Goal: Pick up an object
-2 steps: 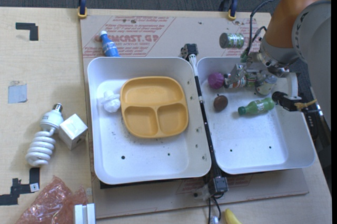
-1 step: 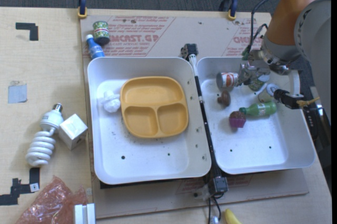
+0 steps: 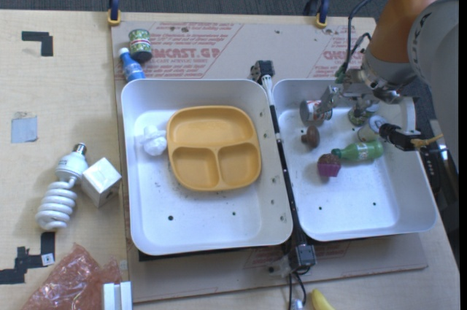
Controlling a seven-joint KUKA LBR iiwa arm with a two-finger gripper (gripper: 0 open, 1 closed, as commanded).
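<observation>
The grey arm's two-finger gripper (image 3: 349,103) hangs low over the right white bin's (image 3: 379,217) far edge, beside a small red-and-white can (image 3: 314,109). How wide the claw stands cannot be told, nor is any catch visible. Likely targets cluster below: a brown nut-like lump (image 3: 311,136), a green plastic bottle (image 3: 359,152), a purple toy (image 3: 329,166).

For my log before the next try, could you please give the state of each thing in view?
Claw: low in right bin, grip unclear.
Green bottle: lying on its side.
Purple thing: loose on the bin floor.
Yellow tray: flat in left bin.
Bulb: lying on bench.
</observation>
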